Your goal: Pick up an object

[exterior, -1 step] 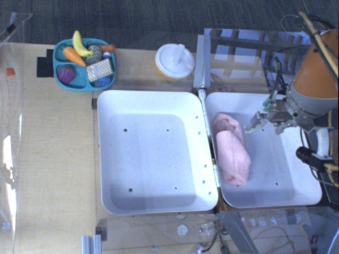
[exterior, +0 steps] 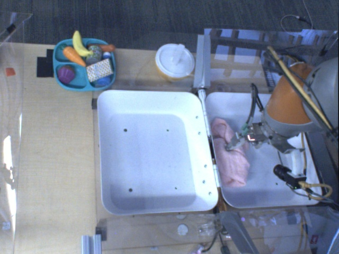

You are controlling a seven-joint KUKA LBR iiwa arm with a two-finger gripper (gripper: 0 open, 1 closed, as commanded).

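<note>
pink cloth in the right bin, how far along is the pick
Done: the arm has reached into the right bin, and the gripper sits low at the pink cloth. In hand: it looks like a grasp attempt at the cloth's middle, though a firm hold can't be confirmed. Left: the cloth lies on the bin floor, so lifting it clear is not yet done.

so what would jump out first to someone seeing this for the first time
Probably the pink cloth lying in the right bin, with the gripper right over it. Next, the blue tray of colourful toy food on the bench's far left corner, beside a white lidded tub.
</note>
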